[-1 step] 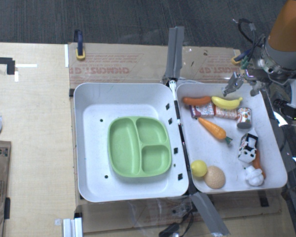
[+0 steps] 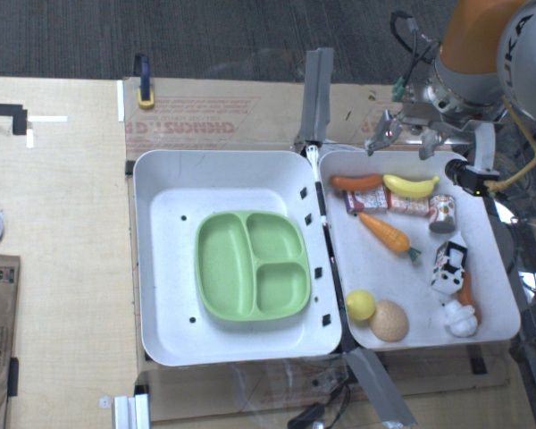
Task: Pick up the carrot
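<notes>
The carrot (image 2: 384,232) is orange with a small green stem end and lies slantwise in the middle of the right bin (image 2: 498,266). My gripper (image 2: 402,142) hangs over that bin's back edge, up and slightly right of the carrot and well apart from it. Its two fingers stand open with nothing between them.
Around the carrot lie a red sausage (image 2: 357,182), a banana (image 2: 411,185), a wrapped bar (image 2: 389,202), a small can (image 2: 441,213), a cow toy (image 2: 448,266), a lemon (image 2: 361,305) and a tan egg-shaped thing (image 2: 389,321). The left bin (image 2: 161,239) holds a green divided plate (image 2: 253,264).
</notes>
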`<state>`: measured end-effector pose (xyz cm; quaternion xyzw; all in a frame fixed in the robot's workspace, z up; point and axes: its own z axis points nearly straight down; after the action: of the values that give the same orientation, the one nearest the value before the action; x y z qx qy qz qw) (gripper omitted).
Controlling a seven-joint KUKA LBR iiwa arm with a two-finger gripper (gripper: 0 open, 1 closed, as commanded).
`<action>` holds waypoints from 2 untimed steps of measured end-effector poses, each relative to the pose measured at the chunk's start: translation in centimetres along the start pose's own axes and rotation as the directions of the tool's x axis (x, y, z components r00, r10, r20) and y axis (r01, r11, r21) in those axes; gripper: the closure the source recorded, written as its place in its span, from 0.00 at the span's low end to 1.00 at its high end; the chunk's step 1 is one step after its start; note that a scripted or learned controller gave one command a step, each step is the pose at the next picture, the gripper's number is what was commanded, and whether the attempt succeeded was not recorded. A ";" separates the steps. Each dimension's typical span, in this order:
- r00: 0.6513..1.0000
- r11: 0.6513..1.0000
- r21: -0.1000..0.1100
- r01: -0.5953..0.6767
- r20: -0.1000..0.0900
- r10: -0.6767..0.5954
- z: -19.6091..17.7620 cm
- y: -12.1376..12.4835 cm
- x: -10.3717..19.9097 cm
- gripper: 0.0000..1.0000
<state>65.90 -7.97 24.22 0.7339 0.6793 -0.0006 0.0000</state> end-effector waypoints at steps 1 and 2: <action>1.000 1.000 0.003 -0.006 -0.001 0.006 12.7 -4.7 -3.4 0.00; 0.992 0.992 0.003 -0.127 -0.001 0.127 15.1 -9.0 -3.5 0.00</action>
<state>56.64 -10.73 9.09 0.7757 0.6311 -0.0013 -0.0013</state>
